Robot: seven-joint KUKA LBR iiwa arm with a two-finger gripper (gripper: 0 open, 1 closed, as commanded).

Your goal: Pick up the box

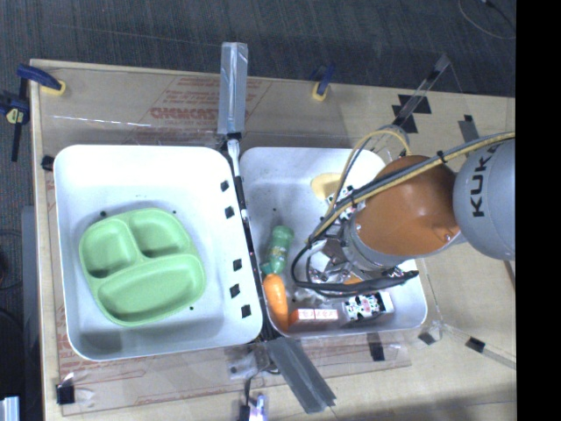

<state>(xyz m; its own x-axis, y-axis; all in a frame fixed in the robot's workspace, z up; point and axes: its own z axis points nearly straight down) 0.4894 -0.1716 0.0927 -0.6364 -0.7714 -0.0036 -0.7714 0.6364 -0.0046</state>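
Inspection, left to right. Left bin (pixel 70 169) carries a green divided tray (pixel 142 266) near its middle. Right bin (pixel 263 169): a green bottle (pixel 279 246) and an orange carrot-like item (pixel 276 296) lie along its left wall; a flat brown box (pixel 316 316) rests against the front edge, with a white patterned item (pixel 366 306) just beside it. The gripper (pixel 337 266) sits low over the bin's middle, under the orange wrist band (pixel 408 217); finger state cannot be told. Judgement: box not yet lifted; grasp and raise remain.
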